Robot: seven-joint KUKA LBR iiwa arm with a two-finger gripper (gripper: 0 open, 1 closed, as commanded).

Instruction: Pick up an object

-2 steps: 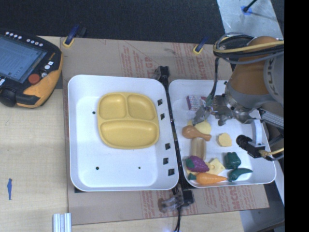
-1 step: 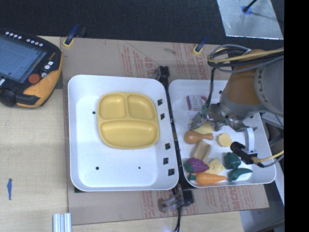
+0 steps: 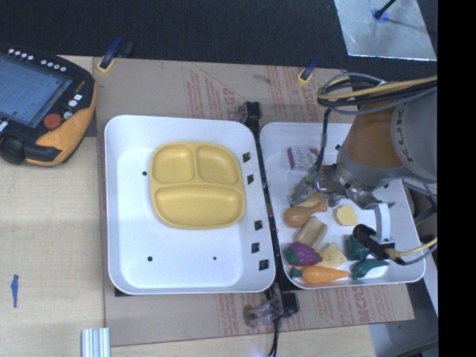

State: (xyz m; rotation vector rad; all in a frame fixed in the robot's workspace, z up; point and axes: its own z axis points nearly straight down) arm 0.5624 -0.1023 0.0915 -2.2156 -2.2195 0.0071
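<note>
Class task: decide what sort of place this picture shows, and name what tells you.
Most likely a robotics lab bench set up for grasping trials: a grey and orange robot arm reaches over a white bin of toy food, and a teach pendant lies beside the bins.

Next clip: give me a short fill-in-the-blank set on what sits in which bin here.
1. The yellow divided plate lies in the ____ bin.
2. The toy carrot lies along the right bin's ____ edge.
3. The plate has ____ compartments.
4. The gripper is over the ____ bin.

Missing words: left; near; three; right
</note>
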